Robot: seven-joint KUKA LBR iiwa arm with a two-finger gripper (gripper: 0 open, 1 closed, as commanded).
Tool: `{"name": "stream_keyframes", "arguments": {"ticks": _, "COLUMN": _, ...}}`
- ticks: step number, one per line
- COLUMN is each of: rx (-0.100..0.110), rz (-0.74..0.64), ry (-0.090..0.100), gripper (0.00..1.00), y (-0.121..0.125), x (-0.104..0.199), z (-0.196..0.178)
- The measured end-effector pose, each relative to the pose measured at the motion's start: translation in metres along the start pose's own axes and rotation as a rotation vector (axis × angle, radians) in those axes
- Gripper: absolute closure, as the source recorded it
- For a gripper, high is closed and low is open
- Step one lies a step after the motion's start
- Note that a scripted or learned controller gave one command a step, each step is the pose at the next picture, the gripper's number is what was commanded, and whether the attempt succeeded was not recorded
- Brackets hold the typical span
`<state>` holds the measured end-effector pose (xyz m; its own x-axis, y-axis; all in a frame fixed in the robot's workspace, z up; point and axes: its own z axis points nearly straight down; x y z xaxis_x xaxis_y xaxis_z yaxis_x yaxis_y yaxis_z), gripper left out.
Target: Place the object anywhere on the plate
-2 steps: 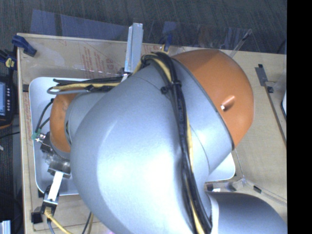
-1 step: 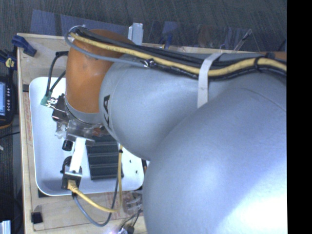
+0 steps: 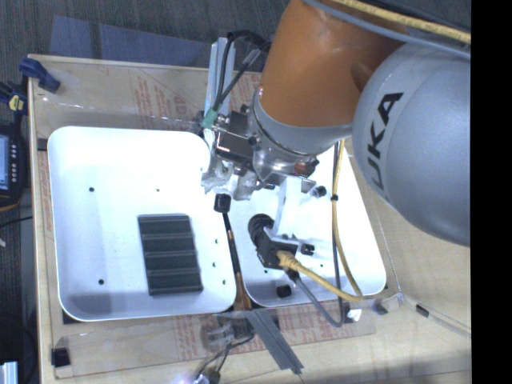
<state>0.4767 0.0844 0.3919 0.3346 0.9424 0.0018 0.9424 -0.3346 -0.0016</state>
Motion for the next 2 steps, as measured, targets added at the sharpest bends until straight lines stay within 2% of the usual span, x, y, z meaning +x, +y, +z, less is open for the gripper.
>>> {"name": "stream_keyframes", "arguments": {"ticks": 1, "rx": 0.005, "rz": 0.154, "ry": -0.006, "gripper": 1.00, "y": -0.0209, "x": 0.0709, "z": 0.1472}}
{"name": "stream_keyframes", "arguments": {"ticks": 2, "rx": 0.005, "rz": 0.154, "ry": -0.005, "gripper": 0.00, "y": -0.0208, "x": 0.0709, "z": 0.1469}}
